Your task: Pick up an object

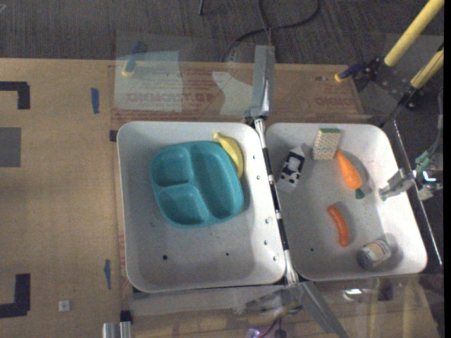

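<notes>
Right bin (405,255), white, shallow, rounded corners, held: carrot (348,171), tapered, orange, upper right; sausage (339,224), smooth orange-red, centre; can (373,253), grey, on its side, lower right; cube (326,143), pale, dotted, top; block (292,168), black and white, near the divider; gripper (403,182), metallic, sat at the bin's right rim, nothing seen between its tips, spread or closed could not be told; left bin (204,270) held a teal three-part tray (196,182), glossy; banana (232,152) touched its upper right edge.
</notes>
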`<state>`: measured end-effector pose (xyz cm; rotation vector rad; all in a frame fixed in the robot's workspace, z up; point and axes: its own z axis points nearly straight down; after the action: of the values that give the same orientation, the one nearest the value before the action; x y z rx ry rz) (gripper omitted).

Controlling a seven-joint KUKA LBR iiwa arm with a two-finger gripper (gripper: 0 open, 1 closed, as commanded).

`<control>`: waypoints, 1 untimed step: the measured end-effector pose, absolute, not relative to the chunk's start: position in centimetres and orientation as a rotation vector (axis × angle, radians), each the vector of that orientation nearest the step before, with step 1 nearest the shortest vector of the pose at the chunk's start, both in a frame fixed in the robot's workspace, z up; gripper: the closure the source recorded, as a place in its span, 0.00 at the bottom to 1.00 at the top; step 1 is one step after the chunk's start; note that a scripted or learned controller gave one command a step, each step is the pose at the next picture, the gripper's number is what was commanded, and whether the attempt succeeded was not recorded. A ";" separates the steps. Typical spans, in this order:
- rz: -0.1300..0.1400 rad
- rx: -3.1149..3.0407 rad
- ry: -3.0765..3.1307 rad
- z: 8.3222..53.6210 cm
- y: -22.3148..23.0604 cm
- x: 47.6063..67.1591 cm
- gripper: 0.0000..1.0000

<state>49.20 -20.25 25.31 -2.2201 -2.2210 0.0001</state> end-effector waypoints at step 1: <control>0.000 -2.220 -2.221 25.3 -20.3 49.2 0.00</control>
<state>49.20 -20.25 25.31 -2.2201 -2.2210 0.0001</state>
